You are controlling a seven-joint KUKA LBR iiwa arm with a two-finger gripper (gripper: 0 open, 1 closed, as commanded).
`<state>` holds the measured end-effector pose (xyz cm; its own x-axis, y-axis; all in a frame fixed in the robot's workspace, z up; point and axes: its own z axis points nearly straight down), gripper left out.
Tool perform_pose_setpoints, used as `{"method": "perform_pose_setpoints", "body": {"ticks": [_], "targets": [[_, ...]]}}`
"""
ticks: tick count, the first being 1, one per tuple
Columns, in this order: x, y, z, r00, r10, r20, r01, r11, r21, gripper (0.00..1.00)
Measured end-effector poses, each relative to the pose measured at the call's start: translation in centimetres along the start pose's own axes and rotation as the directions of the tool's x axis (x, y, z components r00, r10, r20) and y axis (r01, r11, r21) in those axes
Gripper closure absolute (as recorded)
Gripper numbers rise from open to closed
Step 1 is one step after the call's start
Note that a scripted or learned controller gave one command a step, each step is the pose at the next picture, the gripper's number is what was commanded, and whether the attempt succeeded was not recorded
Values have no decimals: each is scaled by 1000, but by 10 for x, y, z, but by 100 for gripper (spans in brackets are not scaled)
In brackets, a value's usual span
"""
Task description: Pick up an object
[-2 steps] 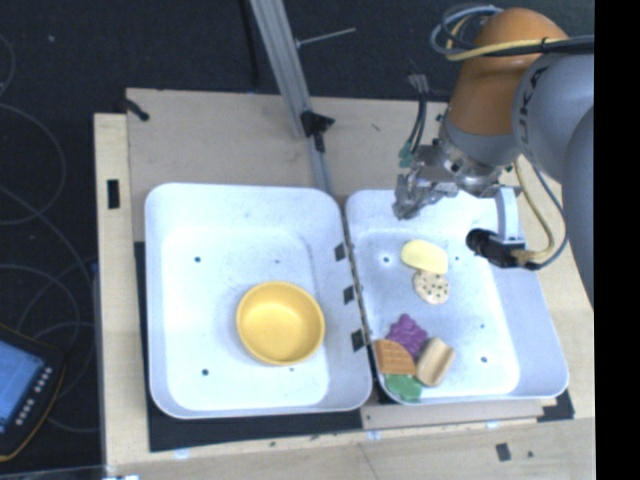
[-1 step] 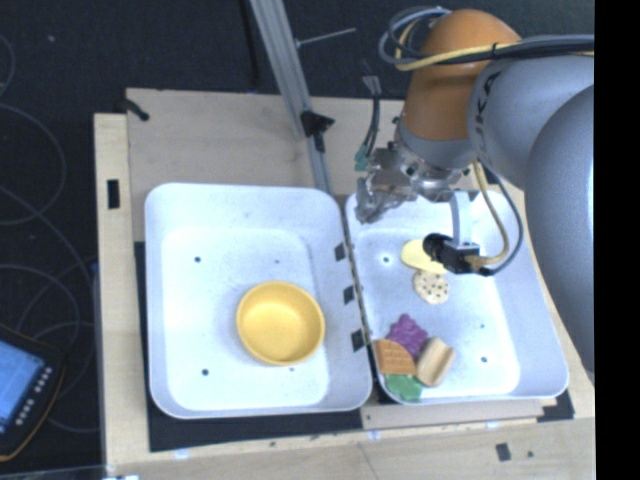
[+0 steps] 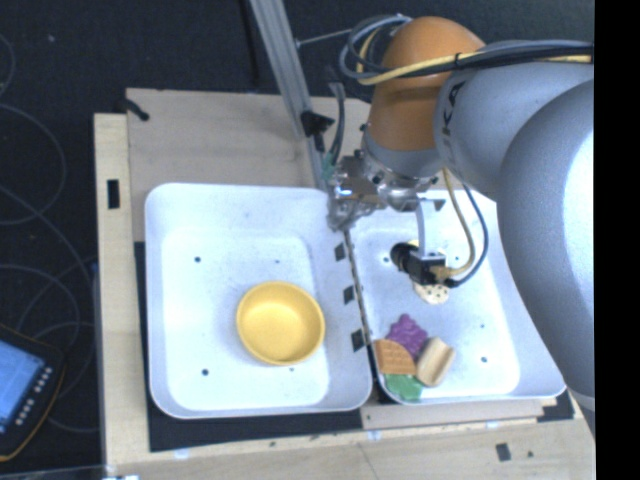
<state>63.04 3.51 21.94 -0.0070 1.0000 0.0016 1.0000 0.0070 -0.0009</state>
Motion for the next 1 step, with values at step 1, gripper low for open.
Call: {"method": "perform_pose_setpoints", "body": {"ticks": [1], "targets": [[47, -13, -1, 1000, -1, -1, 1, 1000, 0, 100]]}}
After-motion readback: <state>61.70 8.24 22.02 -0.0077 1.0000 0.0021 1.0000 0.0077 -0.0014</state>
